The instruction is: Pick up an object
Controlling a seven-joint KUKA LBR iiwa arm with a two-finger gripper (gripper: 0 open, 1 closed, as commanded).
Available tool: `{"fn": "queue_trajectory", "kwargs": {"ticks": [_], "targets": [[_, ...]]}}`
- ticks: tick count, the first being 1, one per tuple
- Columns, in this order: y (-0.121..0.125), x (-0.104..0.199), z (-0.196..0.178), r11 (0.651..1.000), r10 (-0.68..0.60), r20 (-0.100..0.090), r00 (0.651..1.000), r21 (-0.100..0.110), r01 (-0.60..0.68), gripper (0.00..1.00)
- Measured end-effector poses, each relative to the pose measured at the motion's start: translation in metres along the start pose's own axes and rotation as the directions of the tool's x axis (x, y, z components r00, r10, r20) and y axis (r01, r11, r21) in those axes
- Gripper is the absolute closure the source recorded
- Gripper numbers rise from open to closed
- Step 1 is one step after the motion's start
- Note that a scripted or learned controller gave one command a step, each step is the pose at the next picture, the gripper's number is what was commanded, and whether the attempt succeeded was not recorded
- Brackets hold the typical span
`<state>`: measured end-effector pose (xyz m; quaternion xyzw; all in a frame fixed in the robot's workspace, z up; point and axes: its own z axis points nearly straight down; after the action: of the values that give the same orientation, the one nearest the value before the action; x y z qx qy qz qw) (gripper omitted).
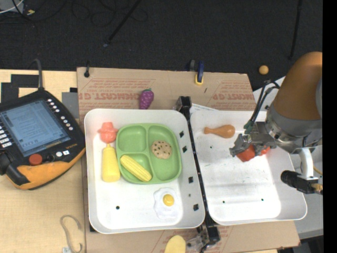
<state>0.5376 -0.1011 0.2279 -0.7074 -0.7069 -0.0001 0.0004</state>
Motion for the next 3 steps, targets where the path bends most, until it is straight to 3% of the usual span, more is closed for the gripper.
{"fn": "queue_trajectory", "kwargs": {"ticks": [1, 3], "targets": [[-0.014, 0.052, -0.009, 1.0, -0.004, -0.002, 1.0, 0.003, 0.004, 1.0], [-0.05, 0.145, 0.006, 1.0, -0.004, -0.001, 1.0, 0.005, 0.004, 1.0]]}}
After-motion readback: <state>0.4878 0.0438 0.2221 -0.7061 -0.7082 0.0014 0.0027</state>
